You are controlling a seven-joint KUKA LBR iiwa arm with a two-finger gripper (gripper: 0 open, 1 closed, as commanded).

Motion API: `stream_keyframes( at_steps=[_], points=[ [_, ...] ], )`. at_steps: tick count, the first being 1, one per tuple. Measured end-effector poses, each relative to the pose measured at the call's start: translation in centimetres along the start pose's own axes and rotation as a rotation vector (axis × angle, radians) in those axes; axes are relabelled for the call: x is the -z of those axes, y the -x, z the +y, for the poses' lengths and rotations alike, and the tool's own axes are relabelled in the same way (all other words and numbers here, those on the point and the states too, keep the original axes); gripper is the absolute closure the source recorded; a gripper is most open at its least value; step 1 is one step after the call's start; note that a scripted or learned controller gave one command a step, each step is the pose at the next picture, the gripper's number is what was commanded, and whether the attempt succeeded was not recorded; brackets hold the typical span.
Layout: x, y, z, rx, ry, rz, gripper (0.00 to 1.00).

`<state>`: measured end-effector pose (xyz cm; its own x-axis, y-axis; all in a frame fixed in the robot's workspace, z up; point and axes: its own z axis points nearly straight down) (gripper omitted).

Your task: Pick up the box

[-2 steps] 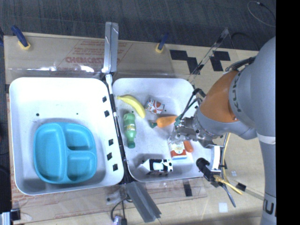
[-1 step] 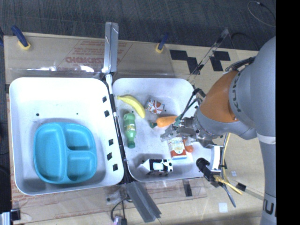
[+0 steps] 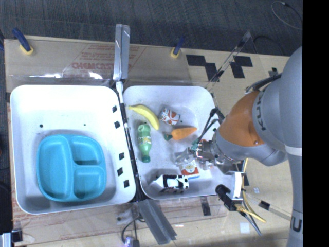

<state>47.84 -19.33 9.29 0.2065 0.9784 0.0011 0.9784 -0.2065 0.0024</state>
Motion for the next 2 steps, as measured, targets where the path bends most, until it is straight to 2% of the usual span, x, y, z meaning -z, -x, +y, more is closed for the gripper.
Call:
stream_keyframes(
  at_steps=[1, 2],
  points=[
    [0.9, 0.0, 0.0, 0.004, -0.002, 0.0, 1.0],
    [10.0, -4.5, 0.8, -0.061, -0.006, 0.0, 1.0]
  ],
)
